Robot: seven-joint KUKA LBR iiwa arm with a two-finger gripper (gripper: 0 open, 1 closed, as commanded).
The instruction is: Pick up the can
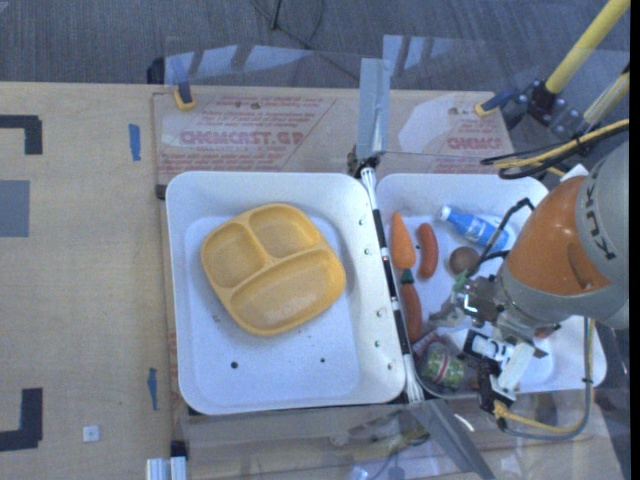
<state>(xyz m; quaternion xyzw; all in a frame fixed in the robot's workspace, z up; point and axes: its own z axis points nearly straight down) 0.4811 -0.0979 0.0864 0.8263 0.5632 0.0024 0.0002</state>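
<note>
The can [443, 367], greenish with a dark rim, sits in the near left corner of the right bin [569, 373]. My gripper [468, 313] hangs over the right bin, just beyond the can and a little to its right, at the end of the grey and orange arm [560, 243]. The view does not show the can between the gripper's parts. Part of the can's right side is covered by the wrist hardware.
A yellow divided plate [272, 266] lies in the left bin [195, 368]. In the right bin lie an orange carrot [401, 240], a red sausage [428, 249], a second reddish piece [412, 311], a brown ball [462, 259] and a blue and white bottle [470, 225].
</note>
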